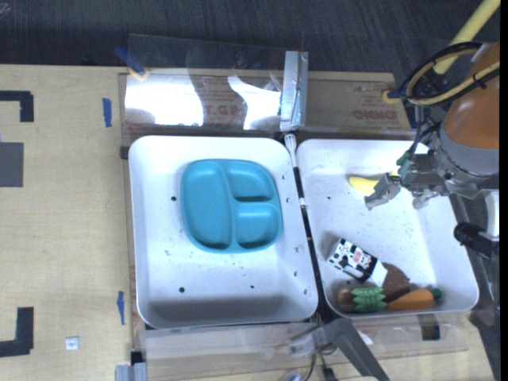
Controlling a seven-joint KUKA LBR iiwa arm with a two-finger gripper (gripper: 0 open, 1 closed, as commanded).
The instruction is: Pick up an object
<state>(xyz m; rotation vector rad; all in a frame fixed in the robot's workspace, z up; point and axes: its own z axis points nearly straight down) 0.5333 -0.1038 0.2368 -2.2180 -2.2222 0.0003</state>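
Gripper hangs over the right bin near its far edge; its finger spread cannot be told. A yellow object lies just beside its left fingertip, toward the bin's far-left corner, not visibly gripped.

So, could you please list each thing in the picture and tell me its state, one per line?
blue divided plate: upright, lying flat in the left bin.
yellow object: in the right bin, partly hidden by the gripper.
black and white box: lying tilted.
toy carrot: on its side by the near wall.
gripper: low over the right bin, holding nothing that I can see.
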